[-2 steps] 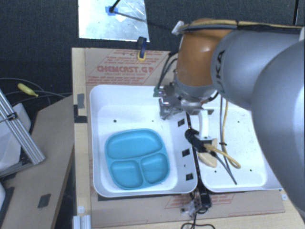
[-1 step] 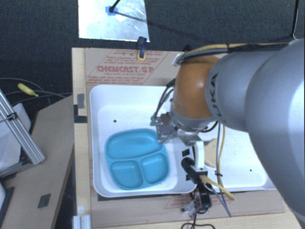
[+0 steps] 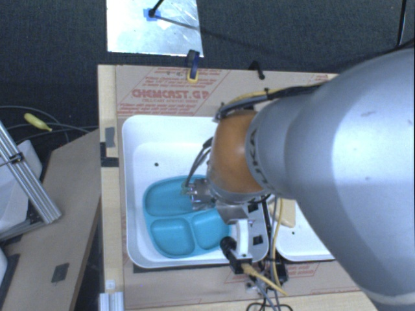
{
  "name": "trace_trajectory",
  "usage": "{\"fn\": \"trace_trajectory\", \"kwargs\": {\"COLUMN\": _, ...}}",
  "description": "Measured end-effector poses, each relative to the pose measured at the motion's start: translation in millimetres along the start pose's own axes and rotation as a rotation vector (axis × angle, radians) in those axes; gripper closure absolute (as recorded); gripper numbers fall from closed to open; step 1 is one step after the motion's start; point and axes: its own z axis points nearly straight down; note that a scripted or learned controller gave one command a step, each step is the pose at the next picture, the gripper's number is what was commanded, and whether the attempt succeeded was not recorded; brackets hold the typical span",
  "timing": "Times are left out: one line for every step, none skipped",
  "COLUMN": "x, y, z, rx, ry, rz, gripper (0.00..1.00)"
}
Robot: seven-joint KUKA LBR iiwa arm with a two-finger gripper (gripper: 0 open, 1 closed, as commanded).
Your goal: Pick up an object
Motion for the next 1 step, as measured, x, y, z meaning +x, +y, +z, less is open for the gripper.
{"fn": "trace_trajectory", "kwargs": {"x": 54.1, "y": -7.6, "z": 16.5, "rx": 0.002, "ry": -0.003, "rz": -0.003, "gripper": 1.00}}
